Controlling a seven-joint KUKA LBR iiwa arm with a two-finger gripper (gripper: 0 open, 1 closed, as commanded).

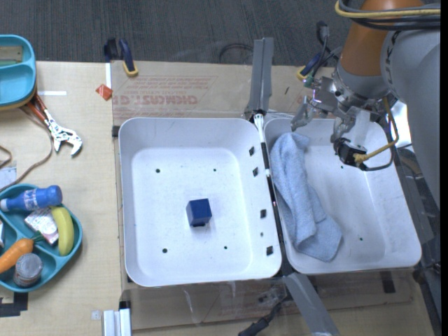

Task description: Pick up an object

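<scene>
A small blue cube (199, 211) sits near the middle of the left bin (140, 257). A grey-blue towel (302, 194) lies crumpled along the left side of the right bin (392, 243). My gripper (320, 130) hangs over the far end of the right bin, just above and right of the towel's top corner. Its fingers (301, 119) are spread apart and open, with nothing between them. The cube is far to the gripper's left, in the other bin.
A divider bar (262, 82) runs between the bins at the back. Left of the bins lie a wrench (63, 137), a blue tray (14, 68) and a blue plate (73, 247) of toy food. Yellow and black cables (371, 156) loop off the wrist.
</scene>
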